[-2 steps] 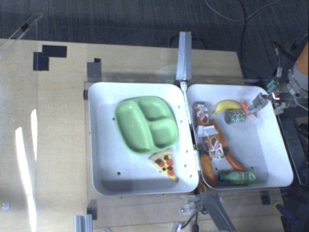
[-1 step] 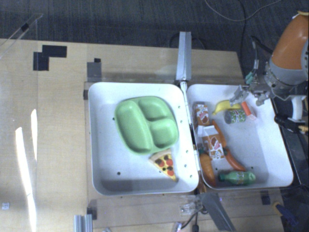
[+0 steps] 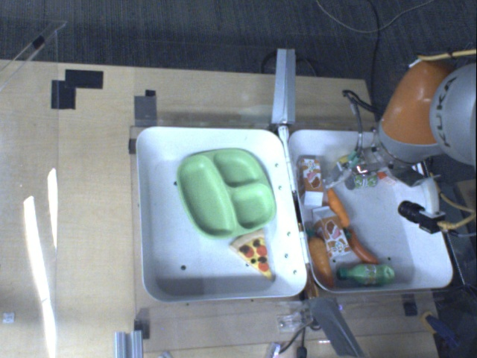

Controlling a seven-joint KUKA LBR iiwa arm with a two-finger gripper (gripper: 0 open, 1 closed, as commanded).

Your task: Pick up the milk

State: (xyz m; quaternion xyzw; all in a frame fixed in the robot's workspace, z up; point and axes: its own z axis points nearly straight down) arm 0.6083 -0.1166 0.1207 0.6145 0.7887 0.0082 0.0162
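The gripper point(image 3: 363, 171), fingers' spacing impossible to tell, hangs over the upper part of the right bin point(image 3: 417, 233). One milk carton point(image 3: 310, 174) stands just left of it; a second carton point(image 3: 335, 235) lies lower left, its long axis running down-right. A carrot point(image 3: 337, 208), a sausage point(image 3: 361, 249) and a green bottle point(image 3: 365, 274) crowd that lower one. The left bin point(image 3: 160, 200) holds a green divided plate point(image 3: 225, 191) and a pizza slice point(image 3: 254, 252).

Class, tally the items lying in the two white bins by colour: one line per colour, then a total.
Green: 2, divided plate, bottle
Orange: 3, carrot, sausage, roll
Brown-and-white cartons: 2
Yellow: 1, pizza slice
Total: 8
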